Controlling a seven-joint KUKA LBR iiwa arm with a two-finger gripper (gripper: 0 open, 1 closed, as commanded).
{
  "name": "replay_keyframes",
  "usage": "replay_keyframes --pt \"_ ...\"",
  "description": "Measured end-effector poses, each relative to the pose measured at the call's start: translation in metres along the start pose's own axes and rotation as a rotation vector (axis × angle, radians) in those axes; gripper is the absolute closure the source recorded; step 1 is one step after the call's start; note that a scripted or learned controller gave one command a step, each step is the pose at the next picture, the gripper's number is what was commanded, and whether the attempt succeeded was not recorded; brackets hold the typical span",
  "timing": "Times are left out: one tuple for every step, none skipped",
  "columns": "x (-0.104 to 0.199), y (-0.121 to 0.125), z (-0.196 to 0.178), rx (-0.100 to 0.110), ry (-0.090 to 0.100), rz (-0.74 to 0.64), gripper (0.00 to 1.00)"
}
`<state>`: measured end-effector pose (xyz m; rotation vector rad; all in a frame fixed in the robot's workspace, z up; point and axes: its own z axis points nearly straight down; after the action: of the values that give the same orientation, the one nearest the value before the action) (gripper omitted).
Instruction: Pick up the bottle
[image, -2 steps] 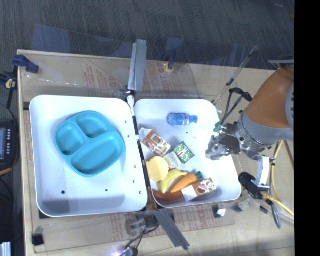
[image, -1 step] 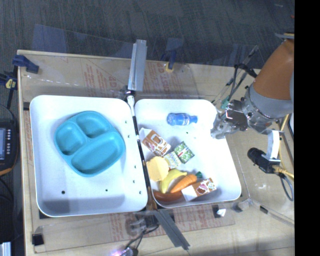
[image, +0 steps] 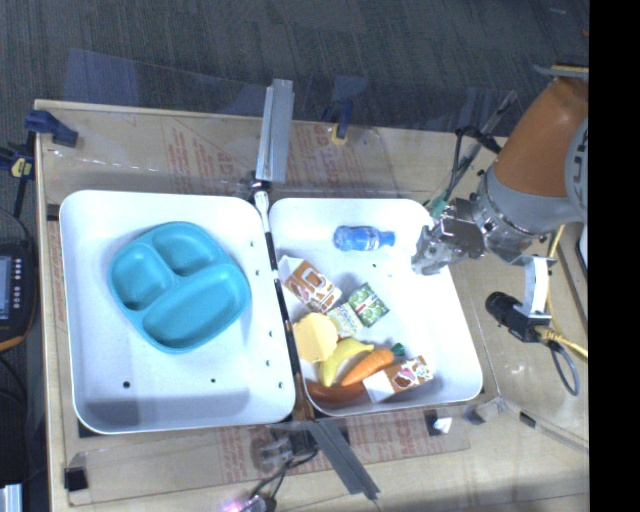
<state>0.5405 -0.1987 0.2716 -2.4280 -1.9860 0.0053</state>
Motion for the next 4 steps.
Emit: replay_keyframes --pt "-0.002 0.006 0.033 0.0 0.0 -0.054 1.0" --pt "-0.002 0.006 0.033 0.0 0.0 -0.053 0.0" --pt "0.026 0.057 0.092 -0.001 -0.001 -0.067 0.0" --pt "0.025 0.109 0.158 -0.004 -0.001 -0.262 0.0"
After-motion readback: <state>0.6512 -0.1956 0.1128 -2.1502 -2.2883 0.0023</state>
